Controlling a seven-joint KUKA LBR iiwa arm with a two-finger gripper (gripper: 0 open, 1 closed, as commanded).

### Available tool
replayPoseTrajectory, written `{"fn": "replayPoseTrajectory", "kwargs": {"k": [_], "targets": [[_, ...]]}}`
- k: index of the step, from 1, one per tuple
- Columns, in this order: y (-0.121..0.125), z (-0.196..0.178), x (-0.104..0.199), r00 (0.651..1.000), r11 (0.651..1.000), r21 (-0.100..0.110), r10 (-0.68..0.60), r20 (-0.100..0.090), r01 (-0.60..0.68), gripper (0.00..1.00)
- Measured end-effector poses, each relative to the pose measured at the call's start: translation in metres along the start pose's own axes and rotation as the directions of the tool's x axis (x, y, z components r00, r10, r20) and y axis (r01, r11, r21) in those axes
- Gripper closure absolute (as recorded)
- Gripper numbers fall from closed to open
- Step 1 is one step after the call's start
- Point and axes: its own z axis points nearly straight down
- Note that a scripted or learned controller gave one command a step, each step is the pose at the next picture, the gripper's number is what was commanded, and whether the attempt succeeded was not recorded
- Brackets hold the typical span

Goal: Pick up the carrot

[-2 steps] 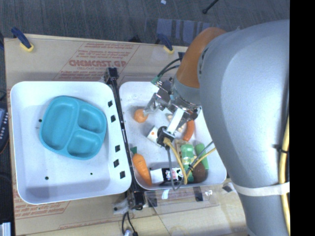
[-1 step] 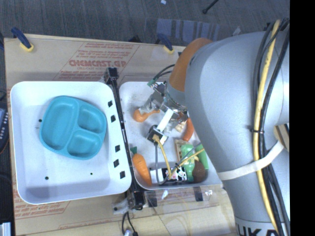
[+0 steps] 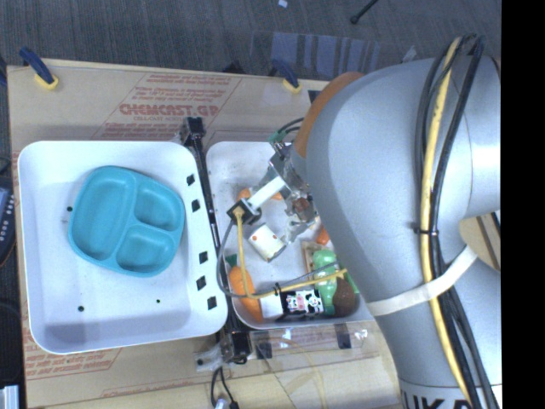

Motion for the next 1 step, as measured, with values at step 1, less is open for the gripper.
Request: {"fn": "replayPoseTrajectory", "kwargs": {"k": [1], "targets": [[0.0122,0.0003,0.0356,0.976,0.976,-0.004,0.218,-0.002,-0.218,0.0]]}}
